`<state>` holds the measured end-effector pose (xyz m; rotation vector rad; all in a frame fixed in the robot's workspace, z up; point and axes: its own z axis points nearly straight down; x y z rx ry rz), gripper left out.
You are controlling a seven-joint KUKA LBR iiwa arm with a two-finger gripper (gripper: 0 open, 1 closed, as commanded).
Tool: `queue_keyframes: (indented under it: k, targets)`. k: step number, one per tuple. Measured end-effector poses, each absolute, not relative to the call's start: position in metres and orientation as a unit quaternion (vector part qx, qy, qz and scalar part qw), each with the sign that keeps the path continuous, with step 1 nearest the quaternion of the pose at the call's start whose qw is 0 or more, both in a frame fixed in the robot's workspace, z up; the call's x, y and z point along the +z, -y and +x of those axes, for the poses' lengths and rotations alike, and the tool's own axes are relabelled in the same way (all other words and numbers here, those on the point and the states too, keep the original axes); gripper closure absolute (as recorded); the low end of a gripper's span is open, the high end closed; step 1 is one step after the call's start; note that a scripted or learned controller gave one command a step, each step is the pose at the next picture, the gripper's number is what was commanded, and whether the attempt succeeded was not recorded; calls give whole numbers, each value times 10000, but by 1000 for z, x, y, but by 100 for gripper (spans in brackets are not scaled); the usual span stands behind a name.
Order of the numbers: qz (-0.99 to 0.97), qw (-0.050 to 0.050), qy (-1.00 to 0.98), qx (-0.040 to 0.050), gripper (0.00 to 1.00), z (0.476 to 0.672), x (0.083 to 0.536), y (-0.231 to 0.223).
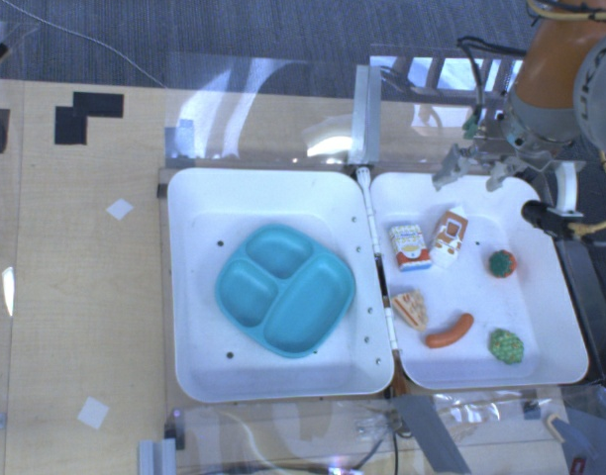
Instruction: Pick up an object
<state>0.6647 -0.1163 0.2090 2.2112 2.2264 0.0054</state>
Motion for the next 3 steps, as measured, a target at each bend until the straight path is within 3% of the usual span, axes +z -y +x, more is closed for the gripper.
queue_keyframes:
  k: [1,2,3]
  targets:
    - [6358,34,-7719,21,0,642,98,131]
    - [6358,31,-7719,19,0,642,97,131]
    - [7286,27,-6849,23,0,671,88,127]
